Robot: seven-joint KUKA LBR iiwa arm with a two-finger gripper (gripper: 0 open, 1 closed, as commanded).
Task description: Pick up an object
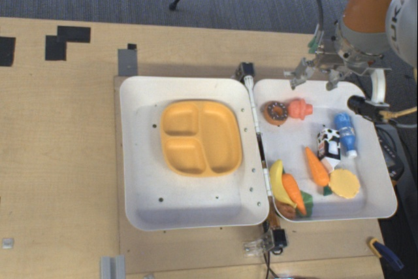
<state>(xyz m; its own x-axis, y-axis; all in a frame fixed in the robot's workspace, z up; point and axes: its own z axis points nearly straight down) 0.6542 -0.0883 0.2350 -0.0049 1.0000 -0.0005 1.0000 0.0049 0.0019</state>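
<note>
Pincer point(315, 77) spread open, grasping nothing, above far rim of right bin point(385, 187); doughnut point(276, 112), carrots, bottle point(345, 134) within. Compartmented yellow plate point(199, 138) in left bin point(140, 140).

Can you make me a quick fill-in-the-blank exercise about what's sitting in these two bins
1. The yellow divided plate lies in the ____ bin.
2. The doughnut touches a ____ toy on its right.
3. The gripper hangs over the right bin's ____ edge.
4. The plate has ____ compartments.

Missing words: left; pink; far; three
</note>
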